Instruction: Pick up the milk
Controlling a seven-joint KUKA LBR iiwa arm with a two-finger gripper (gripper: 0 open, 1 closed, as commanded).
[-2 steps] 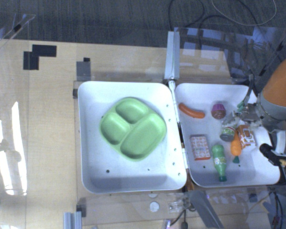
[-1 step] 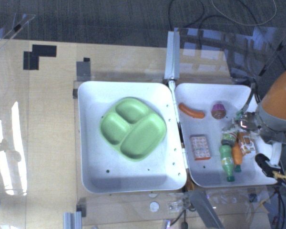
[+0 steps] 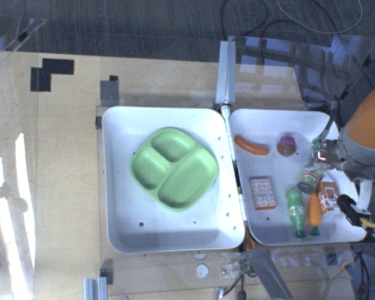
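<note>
Crowding milk [image 3: 328, 197]: carrot [image 3: 314, 210], green bottle [image 3: 295, 209], can [image 3: 309, 181] | gripper [image 3: 322, 155] state: cannot tell

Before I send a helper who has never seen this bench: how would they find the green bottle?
Look in the right-hand white bin, near its front edge. The green bottle lies there beside an orange carrot, right of the patterned card. It alone is green and bottle-shaped.

No text can be read; the orange-and-white carton [image 3: 328, 197] bears print, seemingly lettering, too small to make out.
</note>
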